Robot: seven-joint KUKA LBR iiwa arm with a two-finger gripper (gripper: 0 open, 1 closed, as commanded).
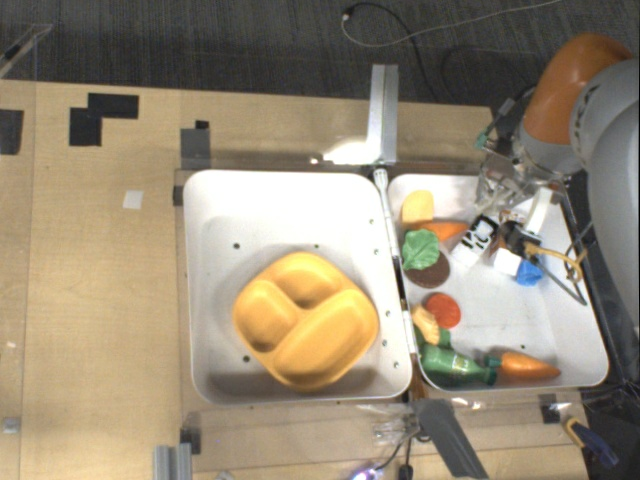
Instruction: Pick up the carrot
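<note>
Apparently two carrots are lying in the right bin [590, 353]: one [525, 366] at the near edge beside a green bottle [455, 364], another [447, 232] by the gripper [490, 230]. Prob. light, stiff plastic, smooth, tapering, so grip across the thick mid-body. Gripper is hovering nr the far one; can't tell its state. Yellow divided dish [305, 318] is sitting in the left bin [215, 208]; counter [90, 298] is surrounding both, w/ tight room.

Reaches in from the right, grey arm [610, 118] with orange band [565, 88] bent downward, wrist tilted, gripper [487, 230] lowered and angled toward the left
</note>
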